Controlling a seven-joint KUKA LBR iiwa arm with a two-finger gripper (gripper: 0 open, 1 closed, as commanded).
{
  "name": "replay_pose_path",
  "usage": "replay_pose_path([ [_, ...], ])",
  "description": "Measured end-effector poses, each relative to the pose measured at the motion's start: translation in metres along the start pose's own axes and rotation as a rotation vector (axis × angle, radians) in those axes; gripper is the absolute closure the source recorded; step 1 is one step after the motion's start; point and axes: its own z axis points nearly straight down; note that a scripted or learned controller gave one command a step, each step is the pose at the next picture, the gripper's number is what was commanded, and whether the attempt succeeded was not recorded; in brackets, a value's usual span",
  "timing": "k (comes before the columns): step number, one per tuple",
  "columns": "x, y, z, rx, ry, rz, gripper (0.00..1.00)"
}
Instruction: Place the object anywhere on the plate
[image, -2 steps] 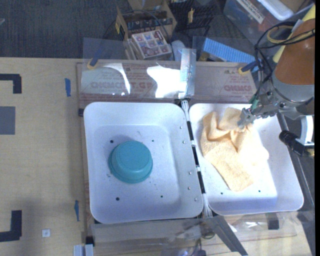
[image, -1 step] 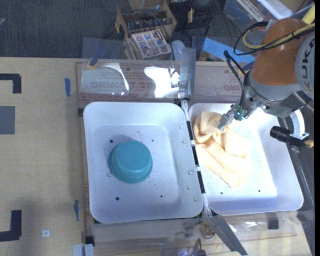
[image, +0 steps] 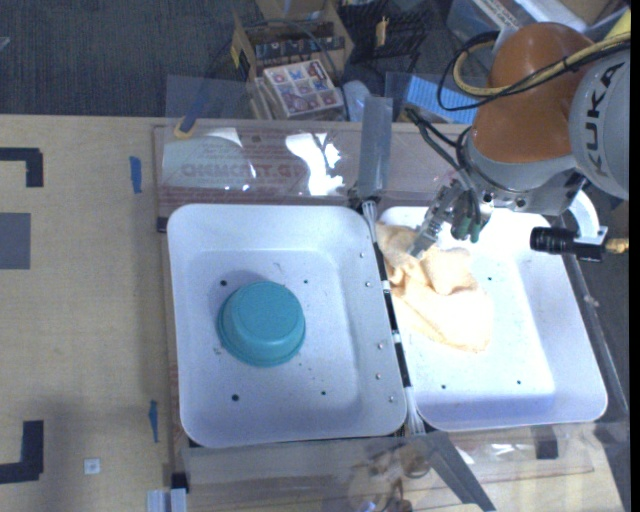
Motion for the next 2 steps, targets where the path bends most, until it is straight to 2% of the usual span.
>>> replay_pose_path([
  [1,0.023,0.044,-0.011,-0.002,-0.001,-0.399,1.0],
  [2,0.044,0.092,-0.017,-0.003,-0.001,-0.552,1.0],
])
